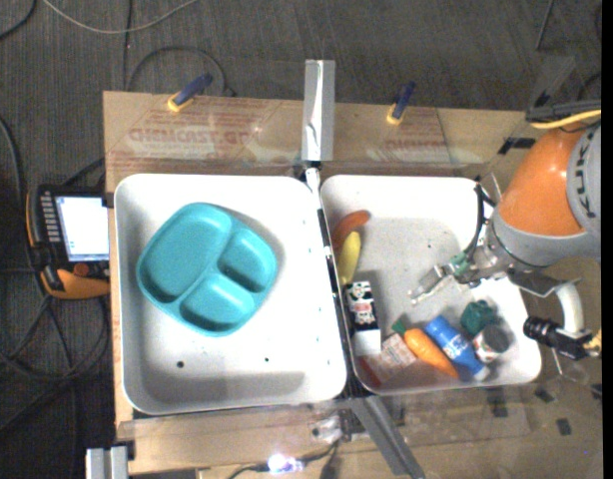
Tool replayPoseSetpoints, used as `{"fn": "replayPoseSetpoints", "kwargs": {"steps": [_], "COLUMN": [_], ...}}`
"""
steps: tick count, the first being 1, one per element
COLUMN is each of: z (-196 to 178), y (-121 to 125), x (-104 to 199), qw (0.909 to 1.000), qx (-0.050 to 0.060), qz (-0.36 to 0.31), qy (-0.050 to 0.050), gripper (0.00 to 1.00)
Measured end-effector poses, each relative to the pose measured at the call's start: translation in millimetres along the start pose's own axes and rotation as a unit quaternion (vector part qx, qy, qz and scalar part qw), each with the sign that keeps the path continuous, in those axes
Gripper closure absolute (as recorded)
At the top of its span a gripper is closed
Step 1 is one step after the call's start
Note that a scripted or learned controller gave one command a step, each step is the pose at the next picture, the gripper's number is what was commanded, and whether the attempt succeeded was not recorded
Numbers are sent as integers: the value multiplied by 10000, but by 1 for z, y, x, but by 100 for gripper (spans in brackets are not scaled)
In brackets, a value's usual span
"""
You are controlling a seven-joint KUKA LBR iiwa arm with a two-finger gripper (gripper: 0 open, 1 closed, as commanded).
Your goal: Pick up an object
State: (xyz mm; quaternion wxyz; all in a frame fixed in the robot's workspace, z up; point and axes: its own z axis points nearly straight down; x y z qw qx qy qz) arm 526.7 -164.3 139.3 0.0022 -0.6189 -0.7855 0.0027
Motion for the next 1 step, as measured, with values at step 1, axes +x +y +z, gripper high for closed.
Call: {"fn": "replayPoseSetpoints", "kwargs": {"steps": [1], "z": [50], "y": [-41], "x": [-18], "qw": [9992], "qx": [-100], "qz": [-397], "qy": [-11], "gripper": [0]}}
